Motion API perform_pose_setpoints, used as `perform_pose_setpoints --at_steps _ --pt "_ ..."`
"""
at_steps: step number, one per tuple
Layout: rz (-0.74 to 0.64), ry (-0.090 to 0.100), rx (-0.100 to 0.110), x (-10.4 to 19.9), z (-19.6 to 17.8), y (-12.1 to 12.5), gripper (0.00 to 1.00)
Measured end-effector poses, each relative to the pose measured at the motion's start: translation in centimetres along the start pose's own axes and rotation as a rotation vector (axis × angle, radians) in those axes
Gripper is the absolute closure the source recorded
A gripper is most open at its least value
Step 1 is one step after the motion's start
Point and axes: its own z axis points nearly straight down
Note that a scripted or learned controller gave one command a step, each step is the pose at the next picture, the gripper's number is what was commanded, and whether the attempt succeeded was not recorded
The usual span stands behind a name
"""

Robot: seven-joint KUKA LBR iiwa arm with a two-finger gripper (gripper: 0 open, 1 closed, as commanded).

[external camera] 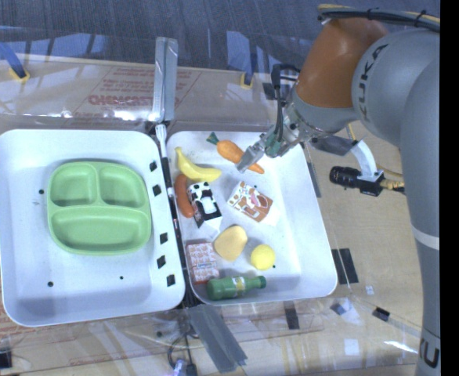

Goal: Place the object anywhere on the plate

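Observation:
A green divided plate (100,207) lies in the left white bin (18,288). The right bin (312,233) holds several toy foods. An orange carrot with a green top (229,151) lies near that bin's back edge. My gripper (254,158) hangs low over the back of the right bin, right at the carrot's right end, touching or nearly touching it. Whether anything is gripped is too small to make out. The grey arm with its orange band (335,61) reaches in from the upper right.
Also in the right bin are a banana (194,166), a brown sausage (183,195), a black-and-white toy (205,202), a printed carton (251,202), a pale yellow lump (230,243), a lemon (262,257), a green bottle (236,286) and a reddish packet (201,259).

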Motion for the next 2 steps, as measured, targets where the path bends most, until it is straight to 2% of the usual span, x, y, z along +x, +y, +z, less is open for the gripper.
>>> perform_pose_setpoints --at_steps 1,2 --pt "-0.309 0.003 0.002 11.76 -1.77 5.25 1.0" --pt "-0.308 0.002 0.002 11.71 -1.78 5.22 0.0"
